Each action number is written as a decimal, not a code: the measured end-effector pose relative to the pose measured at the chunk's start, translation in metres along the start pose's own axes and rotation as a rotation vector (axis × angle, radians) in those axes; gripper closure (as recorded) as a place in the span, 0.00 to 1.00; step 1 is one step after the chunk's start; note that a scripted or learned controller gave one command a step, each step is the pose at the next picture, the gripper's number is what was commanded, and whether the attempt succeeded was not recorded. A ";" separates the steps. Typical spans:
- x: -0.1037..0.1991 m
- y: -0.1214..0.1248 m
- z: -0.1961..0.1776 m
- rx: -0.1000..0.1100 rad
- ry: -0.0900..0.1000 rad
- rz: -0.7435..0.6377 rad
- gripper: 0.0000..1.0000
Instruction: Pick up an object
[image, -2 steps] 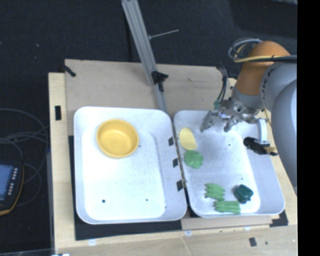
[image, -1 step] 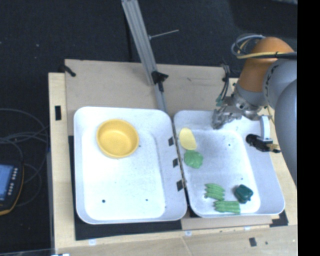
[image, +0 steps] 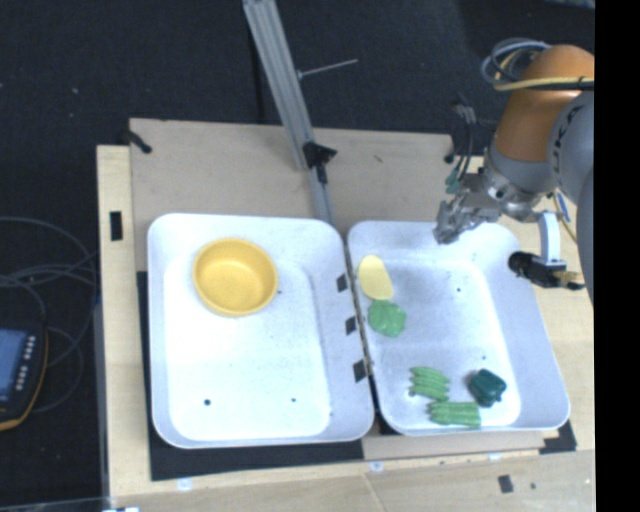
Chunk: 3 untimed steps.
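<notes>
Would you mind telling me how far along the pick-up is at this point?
Nothing looks picked up yet. The end effector is above the right bin's far edge. The pale yellow piece, round green piece, green pods and dark green object lie inside. Descent, grasp and lift remain.

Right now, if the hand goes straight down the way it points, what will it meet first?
Most likely the bare white floor of the right bin near its far edge. The hand points down there, apart from the yellow piece. Depth is unclear from this slanted view.
</notes>
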<state>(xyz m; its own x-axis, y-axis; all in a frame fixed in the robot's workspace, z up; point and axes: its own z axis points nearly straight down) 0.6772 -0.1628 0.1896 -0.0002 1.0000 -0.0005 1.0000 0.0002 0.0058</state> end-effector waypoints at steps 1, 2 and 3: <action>0.009 0.003 -0.049 0.001 0.000 0.000 1.00; 0.008 0.004 -0.091 0.001 0.000 0.000 1.00; 0.057 0.002 -0.096 0.005 0.001 -0.003 1.00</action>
<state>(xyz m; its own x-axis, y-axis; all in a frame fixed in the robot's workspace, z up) 0.6788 -0.1055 0.2856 -0.0028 1.0000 0.0005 1.0000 0.0028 0.0013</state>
